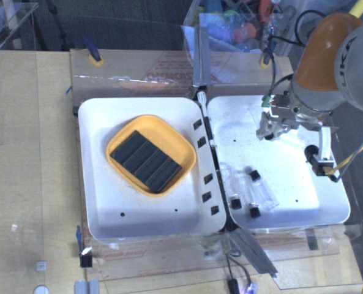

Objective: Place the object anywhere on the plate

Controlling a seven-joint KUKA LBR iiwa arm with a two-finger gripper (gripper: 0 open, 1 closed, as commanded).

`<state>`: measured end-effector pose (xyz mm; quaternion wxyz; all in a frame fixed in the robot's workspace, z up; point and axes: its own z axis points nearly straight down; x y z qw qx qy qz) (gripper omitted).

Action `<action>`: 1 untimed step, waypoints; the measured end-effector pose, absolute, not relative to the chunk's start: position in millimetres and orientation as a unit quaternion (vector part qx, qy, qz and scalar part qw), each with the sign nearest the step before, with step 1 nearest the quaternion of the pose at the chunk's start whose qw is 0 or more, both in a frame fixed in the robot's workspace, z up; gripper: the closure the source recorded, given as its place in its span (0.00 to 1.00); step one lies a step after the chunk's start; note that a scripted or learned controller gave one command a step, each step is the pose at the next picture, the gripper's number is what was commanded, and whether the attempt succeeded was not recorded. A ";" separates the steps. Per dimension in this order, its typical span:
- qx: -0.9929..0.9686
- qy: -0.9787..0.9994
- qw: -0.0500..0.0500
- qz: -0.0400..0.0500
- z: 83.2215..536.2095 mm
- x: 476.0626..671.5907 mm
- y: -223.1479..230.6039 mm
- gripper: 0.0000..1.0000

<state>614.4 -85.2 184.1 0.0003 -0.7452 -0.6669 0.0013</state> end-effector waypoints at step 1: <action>-0.697 -0.717 -0.001 0.000 195.3 642.2 -53.9 1.00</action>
